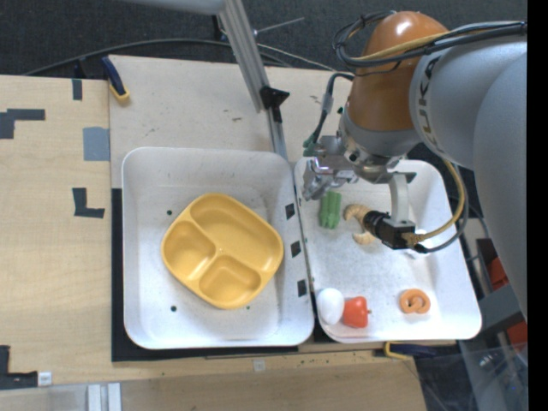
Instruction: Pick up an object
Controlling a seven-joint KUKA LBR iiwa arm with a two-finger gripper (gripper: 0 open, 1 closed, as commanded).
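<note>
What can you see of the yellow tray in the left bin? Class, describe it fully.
The yellow tray looks like moulded plastic, a rounded square turned cornerwise to the left bin. Raised ridges split it into three compartments: a long one along its upper left and two smaller ones at its lower right. It lies flat, open side up, near the middle of the bin floor, with nothing in it. Nothing but the bin touches it.

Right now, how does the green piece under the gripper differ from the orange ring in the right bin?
The green piece is elongated and solid; the orange ring is round with a hole. The green piece lies near the bin's far left side, directly beneath the gripper; the orange ring sits apart, toward the near right corner. The green piece looks somewhat longer than the ring is wide. Both are small and lie in the right bin.
</note>
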